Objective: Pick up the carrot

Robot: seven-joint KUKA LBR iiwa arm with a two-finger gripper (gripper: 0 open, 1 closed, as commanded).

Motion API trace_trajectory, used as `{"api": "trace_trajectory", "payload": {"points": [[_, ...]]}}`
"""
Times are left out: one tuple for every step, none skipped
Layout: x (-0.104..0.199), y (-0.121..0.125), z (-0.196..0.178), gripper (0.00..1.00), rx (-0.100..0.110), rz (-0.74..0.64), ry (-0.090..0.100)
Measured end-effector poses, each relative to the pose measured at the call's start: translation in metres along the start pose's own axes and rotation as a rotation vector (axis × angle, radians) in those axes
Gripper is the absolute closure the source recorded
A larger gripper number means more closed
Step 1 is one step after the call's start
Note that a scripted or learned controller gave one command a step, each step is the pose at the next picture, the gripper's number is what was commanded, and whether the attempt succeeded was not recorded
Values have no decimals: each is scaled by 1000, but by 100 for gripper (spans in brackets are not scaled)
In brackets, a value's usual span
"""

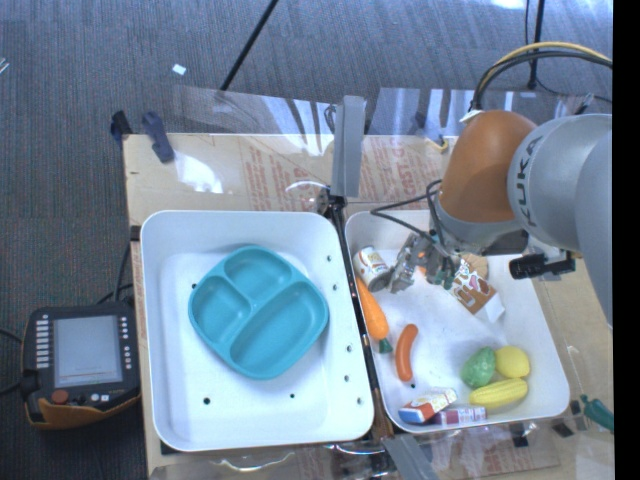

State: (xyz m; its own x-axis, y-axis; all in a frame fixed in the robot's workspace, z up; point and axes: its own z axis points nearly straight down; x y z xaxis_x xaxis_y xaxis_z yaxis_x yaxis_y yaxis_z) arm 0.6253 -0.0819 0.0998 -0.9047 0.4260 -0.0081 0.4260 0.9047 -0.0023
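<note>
The carrot [372, 313] is orange with a green end. It lies in the right bin [548, 334] along the left wall, pointing toward the front. My gripper [419, 268] hangs over the back of that bin, to the right of the carrot and slightly behind it, apart from it. Its fingers [402, 272] stand open with nothing between them.
A small can [372, 263] sits just behind the carrot, a red sausage [404, 352] to its right. A brown snack box [476, 287], a green vegetable [479, 367], a lemon [512, 361], a yellow banana [498, 394] and a small carton [428, 406] share the bin. The left bin [170, 248] holds a blue divided plate [258, 311].
</note>
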Motion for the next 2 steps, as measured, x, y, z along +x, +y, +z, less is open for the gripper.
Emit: {"api": "trace_trajectory", "payload": {"points": [[1,1,1,0,-1,-2,1],[0,3,-10,100,-2,-8,-2]]}}
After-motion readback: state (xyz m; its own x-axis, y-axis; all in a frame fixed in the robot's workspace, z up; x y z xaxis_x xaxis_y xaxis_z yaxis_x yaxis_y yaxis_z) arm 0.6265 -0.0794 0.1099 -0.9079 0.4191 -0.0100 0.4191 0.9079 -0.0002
